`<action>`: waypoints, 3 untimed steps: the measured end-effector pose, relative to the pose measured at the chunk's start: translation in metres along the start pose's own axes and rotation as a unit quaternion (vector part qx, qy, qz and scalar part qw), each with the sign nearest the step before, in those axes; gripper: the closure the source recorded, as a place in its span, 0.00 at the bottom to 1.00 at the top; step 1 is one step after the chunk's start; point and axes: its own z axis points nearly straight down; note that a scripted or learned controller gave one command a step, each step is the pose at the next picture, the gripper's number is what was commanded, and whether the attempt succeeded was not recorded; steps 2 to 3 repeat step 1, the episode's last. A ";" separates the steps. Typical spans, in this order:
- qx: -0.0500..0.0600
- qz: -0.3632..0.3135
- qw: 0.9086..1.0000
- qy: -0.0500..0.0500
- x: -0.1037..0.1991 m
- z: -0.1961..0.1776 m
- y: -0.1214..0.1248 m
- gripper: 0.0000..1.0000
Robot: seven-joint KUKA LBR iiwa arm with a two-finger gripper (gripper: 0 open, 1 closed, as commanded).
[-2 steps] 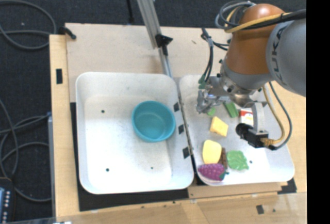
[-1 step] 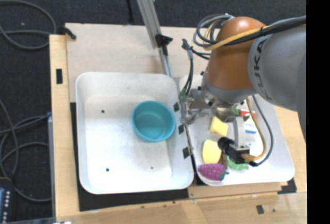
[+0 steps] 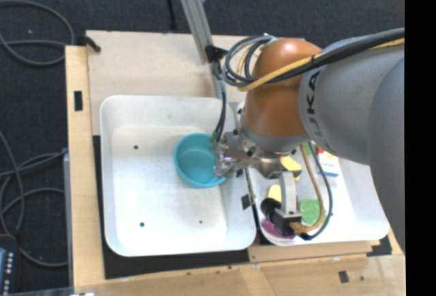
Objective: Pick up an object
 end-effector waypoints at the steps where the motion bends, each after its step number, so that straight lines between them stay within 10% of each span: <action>1: -0.001 0.003 1.000 0.000 -0.002 0.000 0.001 0.00; 3: -0.001 0.003 1.000 0.000 -0.002 0.000 0.001 0.00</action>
